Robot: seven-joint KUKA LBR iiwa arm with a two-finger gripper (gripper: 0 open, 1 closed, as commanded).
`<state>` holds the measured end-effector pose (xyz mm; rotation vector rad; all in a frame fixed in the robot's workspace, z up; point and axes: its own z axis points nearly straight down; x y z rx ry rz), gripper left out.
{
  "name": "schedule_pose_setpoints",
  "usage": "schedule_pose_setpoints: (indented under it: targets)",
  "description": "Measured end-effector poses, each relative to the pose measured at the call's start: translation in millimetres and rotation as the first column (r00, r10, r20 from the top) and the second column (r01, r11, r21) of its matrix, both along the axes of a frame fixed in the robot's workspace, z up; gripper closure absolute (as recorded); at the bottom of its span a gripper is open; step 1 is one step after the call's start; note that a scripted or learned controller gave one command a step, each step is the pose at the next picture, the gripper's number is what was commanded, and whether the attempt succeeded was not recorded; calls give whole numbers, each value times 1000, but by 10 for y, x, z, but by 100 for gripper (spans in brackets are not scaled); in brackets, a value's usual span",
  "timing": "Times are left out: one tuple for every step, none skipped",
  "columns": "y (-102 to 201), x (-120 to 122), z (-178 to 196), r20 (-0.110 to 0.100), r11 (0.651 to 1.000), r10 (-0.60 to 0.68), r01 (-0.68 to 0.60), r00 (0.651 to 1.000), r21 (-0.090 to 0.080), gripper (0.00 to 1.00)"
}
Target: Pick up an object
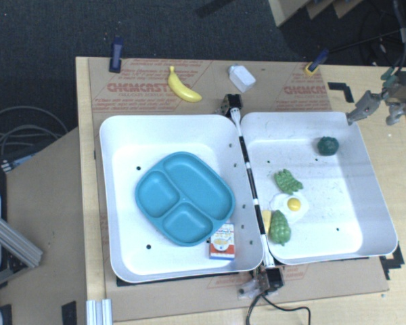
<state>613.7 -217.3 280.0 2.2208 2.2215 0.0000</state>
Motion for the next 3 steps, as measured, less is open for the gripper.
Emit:
schedule_pose_setpoints:
  targets:
    - [159,522,-1273,-3,1000,1,-1,1000,2,0]
    - [123,488,-1958,-3,1000,1,-1,1000,1,0]
    - [834,531,-1949,-2,1000,1,-1,1000,2,0]
